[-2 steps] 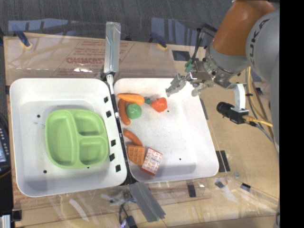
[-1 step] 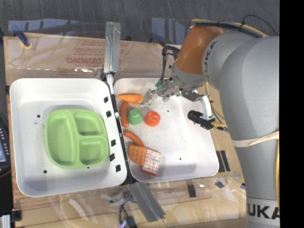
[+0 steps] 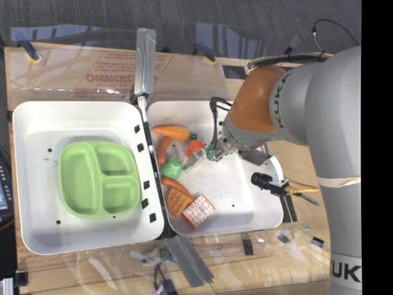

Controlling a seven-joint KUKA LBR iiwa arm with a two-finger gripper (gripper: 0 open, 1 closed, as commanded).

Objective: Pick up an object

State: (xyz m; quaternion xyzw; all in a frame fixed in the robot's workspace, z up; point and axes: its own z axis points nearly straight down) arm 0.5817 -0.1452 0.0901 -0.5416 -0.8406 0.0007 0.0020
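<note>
A tan cardboard-covered bench [image 3: 92, 72] under clear plastic sheeting stretches beyond and to the left of the end effector [image 3: 206, 155]. Dark grey carpeted floor [image 3: 92, 2] lies past its far edge. Strips of blue tape [image 3: 27, 49] fix the sheeting's corners. Lighting is even.

1. The grey arm [image 3: 319, 112] has black letters "KUKA" near its orange band.
2. Lower down, it shows "UK".
3. The cardboard sheet [image 3: 92, 72] at the worktop's far edge has red letters, roughly "CHEMCAST".
</note>
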